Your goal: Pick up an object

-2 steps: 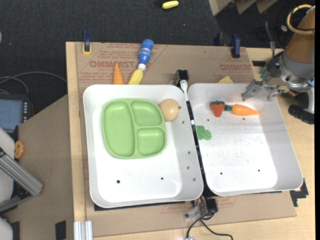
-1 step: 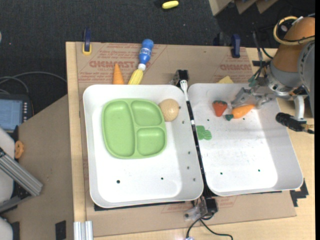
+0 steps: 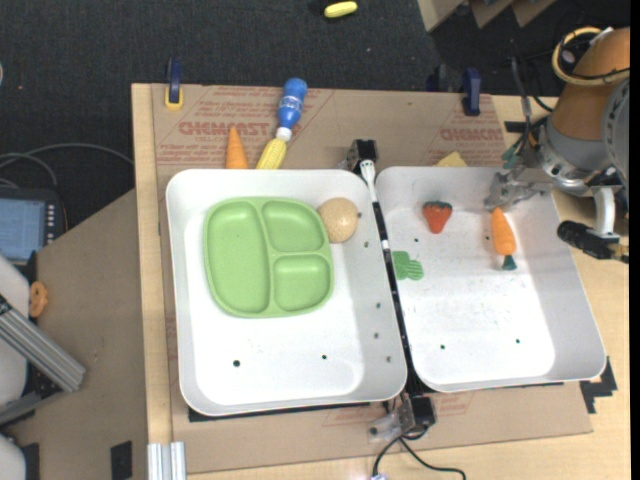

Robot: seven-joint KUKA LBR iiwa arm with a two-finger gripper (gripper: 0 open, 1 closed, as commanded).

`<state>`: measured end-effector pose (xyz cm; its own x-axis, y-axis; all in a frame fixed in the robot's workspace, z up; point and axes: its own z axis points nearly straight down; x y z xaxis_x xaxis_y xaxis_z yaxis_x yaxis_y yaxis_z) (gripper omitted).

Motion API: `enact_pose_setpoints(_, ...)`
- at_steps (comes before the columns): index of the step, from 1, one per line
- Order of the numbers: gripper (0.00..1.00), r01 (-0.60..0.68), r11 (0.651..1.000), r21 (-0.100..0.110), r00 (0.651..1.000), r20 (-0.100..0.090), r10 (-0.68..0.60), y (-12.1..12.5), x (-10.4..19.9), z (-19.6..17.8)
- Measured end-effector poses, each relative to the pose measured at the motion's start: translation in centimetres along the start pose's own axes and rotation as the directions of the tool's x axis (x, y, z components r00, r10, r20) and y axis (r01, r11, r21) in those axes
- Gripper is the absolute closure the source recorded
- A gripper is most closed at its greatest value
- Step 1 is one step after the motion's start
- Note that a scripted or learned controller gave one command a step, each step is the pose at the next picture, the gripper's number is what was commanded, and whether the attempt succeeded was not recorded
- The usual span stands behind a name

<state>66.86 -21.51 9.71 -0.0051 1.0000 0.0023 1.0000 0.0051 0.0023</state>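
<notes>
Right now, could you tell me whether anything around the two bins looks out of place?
Yes: several toys lie outside the bins. An orange cone, a corn cob and a blue bottle sit on the cardboard behind the left bin, and a yellow piece lies on the dark floor beyond.

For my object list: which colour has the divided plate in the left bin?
Light green plate; camera view.

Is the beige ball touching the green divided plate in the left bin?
Touching. The camera view shows the beige ball resting against the upper right rim of the green divided plate, with no white bin floor between them.
</notes>
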Motion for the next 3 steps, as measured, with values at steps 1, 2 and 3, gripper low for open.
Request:
enact_pose_setpoints(1,1.0,-0.007,1.0,0.005,1.0,0.001,0.007,-5.0,1.5,-4.1)
enact_pose_setpoints(2,1.0,-0.003,1.0,0.007,1.0,-0.001,0.003,-10.0,5.9,-6.4)
enact_pose_setpoints(3,1.0,0.004,1.0,0.002,1.0,-0.001,-0.004,-12.3,15.2,-10.9)
